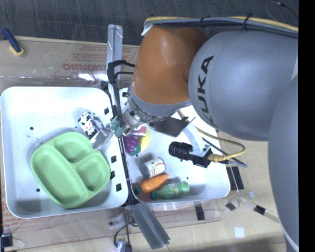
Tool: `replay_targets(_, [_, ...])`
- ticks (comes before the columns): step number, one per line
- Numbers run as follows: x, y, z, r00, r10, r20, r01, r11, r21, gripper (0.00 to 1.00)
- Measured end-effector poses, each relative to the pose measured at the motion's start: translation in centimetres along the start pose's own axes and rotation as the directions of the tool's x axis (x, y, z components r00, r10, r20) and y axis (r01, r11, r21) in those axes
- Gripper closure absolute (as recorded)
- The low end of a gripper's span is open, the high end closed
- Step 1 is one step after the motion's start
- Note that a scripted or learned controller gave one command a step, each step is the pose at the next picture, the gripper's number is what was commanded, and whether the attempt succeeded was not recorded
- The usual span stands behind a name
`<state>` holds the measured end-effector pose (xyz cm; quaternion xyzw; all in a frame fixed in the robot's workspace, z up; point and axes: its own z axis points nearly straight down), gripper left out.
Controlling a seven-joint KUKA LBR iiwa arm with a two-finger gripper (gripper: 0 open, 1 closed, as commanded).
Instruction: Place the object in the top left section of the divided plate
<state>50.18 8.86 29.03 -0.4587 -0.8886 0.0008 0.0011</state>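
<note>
A green divided plate (48, 168) lies in the left bin (16, 109), toward its lower middle. Just above the plate's upper right rim is a small black-and-white spotted object (86, 122). My gripper (101, 133) reaches over the wall between the bins. Its tip is right beside the spotted object, at that object's lower right and over the plate's upper edge. The arm's orange band and grey wrist hide much of the right bin's upper part.
The right bin (220, 185) holds a purple and yellow item (133, 141), a small white cup (154, 167), an orange carrot (154, 182) and a green bottle (171, 190). A yellow cable (232, 152) loops off the arm. A blue clip (12, 41) sits at the bench's far left corner.
</note>
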Motion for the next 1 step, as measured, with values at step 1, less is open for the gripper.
replay_targets(1, [2.42,-1.39,7.81,0.996,-0.09,-0.001,0.09,0.996,0.004,0.0])
